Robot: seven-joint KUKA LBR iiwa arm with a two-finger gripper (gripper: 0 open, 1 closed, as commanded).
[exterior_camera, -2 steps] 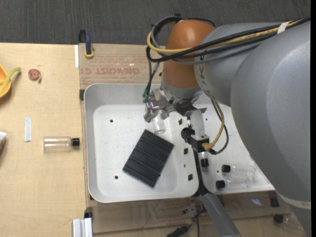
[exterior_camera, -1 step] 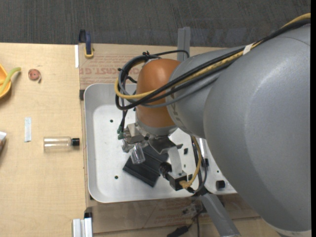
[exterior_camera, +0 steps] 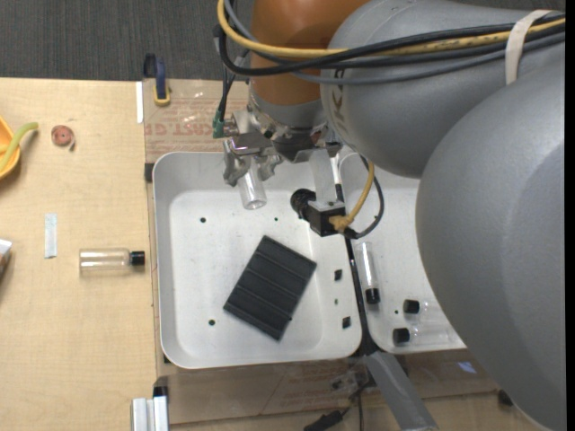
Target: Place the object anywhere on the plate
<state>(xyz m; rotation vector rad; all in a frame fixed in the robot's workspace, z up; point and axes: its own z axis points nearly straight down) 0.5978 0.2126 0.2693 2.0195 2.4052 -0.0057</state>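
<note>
Camera view: the end effector (exterior_camera: 269,155) hangs over the far edge of the left bin (exterior_camera: 180,330); whether it is apart or together cannot be told. The black ribbed object (exterior_camera: 269,287) lies flat on that bin's floor, apart from it.

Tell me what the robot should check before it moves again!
1. Black ridged block lies flat in the white bin: ok.
2. Block is free of the gripper: ok, it lies apart, lower in the view.
3. Gripper fingers ready to grab: cannot tell.
4. Plate to put it on is found: cannot tell.
5. Small clear bottle lies outside the bin, out of the way: ok.
</note>
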